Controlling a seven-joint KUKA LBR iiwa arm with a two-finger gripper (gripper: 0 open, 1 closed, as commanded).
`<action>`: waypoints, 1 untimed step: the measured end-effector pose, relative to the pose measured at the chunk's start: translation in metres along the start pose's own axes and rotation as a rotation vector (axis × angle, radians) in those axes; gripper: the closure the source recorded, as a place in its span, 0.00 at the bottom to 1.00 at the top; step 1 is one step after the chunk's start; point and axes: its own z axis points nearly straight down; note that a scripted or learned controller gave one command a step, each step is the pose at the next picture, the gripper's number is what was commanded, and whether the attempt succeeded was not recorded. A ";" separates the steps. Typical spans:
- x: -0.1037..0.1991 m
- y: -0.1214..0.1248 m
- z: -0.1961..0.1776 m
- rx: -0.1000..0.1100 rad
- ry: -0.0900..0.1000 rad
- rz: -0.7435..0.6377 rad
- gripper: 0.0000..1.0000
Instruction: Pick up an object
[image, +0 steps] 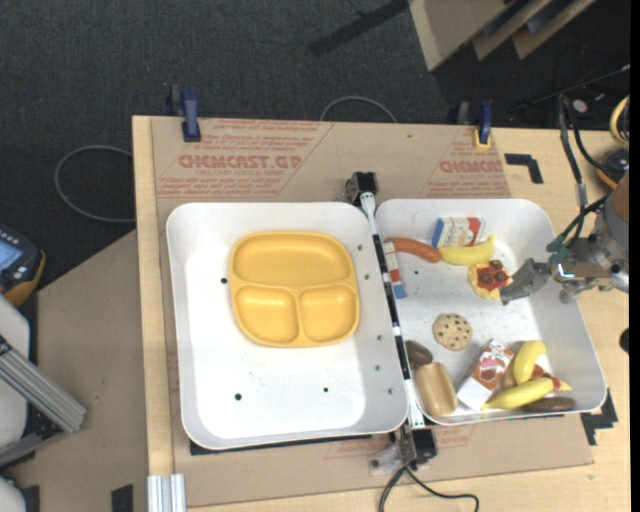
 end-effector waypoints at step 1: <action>-0.073 -0.025 0.127 0.012 0.002 0.008 0.00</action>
